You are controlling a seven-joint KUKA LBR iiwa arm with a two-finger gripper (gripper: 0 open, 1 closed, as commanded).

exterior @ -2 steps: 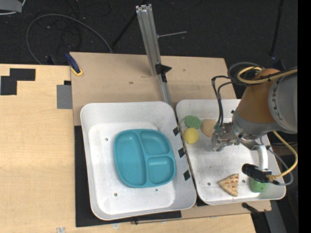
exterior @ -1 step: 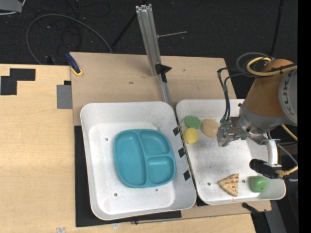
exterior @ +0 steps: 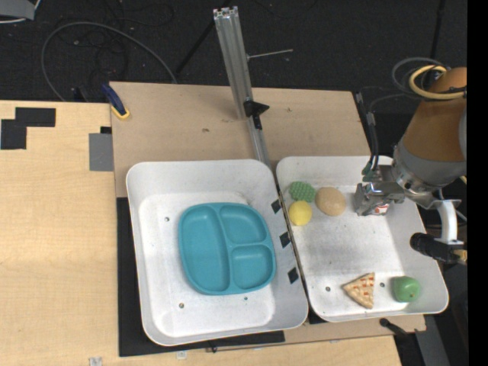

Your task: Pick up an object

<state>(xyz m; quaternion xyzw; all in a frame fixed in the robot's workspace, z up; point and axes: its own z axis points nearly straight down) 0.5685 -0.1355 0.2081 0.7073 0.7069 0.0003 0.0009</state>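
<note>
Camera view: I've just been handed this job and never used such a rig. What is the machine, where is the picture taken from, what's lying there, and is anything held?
One camera, fixed above the bench, looks down at a slant. The grey arm with the orange band is the robot, reaching in from the right. Its end effector hangs low over the right bin, beside a tan ball; I see nothing between its fingers. That bin also holds a green bumpy piece, a yellow ball, a pizza slice and a green apple. The left bin holds a teal divided tray.
</note>
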